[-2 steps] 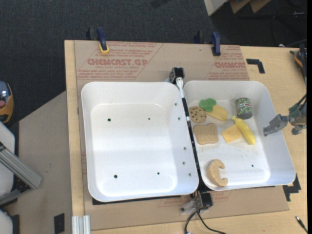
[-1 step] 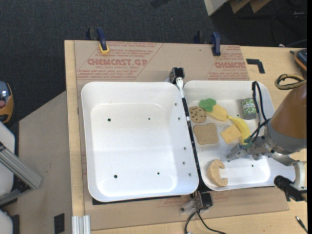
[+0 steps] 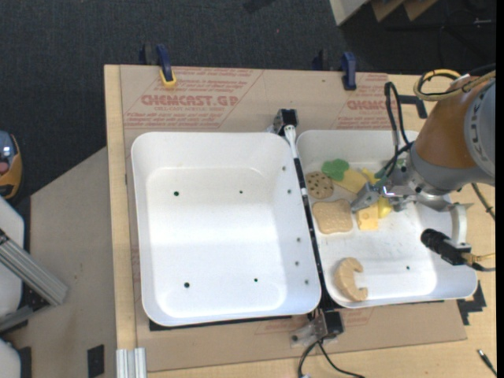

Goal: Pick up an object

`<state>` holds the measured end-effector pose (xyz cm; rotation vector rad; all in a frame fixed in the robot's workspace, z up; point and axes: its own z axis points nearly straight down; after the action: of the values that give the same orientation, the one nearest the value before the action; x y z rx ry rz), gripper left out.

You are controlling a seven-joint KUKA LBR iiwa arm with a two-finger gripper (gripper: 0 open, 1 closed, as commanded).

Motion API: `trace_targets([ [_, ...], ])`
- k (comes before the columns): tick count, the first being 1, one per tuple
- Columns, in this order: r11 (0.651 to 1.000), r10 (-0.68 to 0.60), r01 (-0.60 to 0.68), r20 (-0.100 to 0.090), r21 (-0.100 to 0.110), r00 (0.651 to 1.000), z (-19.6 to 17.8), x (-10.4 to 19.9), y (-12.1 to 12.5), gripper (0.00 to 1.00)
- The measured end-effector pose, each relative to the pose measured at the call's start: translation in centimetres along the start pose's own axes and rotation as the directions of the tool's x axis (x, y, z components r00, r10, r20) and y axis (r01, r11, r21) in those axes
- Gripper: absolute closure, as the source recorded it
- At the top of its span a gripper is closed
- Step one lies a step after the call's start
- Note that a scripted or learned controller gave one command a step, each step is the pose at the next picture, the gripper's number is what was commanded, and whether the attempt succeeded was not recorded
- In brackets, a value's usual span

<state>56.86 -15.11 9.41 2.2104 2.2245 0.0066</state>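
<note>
The gripper [image 3: 372, 201] sits low by the yellow block [image 3: 368, 219], its grip hidden, so it should squeeze the block's middle.

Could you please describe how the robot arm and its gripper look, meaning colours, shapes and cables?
The arm is a thick rounded grey body with a broad orange band above the wrist. Black cables run along its top, with a yellow loop beside them. The small two-finger gripper at its end is grey metal with short angular fingers.
</note>
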Motion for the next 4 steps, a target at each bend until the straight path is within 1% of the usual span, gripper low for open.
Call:
trace_targets([
  [1,1.000,0.001,-0.001,-0.001,0.003,1.000,1.0,3.6,3.3,0.00],
  [2,1.000,0.004,-0.004,0.002,0.002,1.000,-0.1,3.3,3.2,1.00],
  [3,1.000,-0.004,0.004,-0.002,-0.009,1.000,-9.8,11.2,10.4,1.00],
  [4,1.000,0.008,-0.008,-0.001,0.011,1.000,-9.0,10.1,6.5,1.00],
])
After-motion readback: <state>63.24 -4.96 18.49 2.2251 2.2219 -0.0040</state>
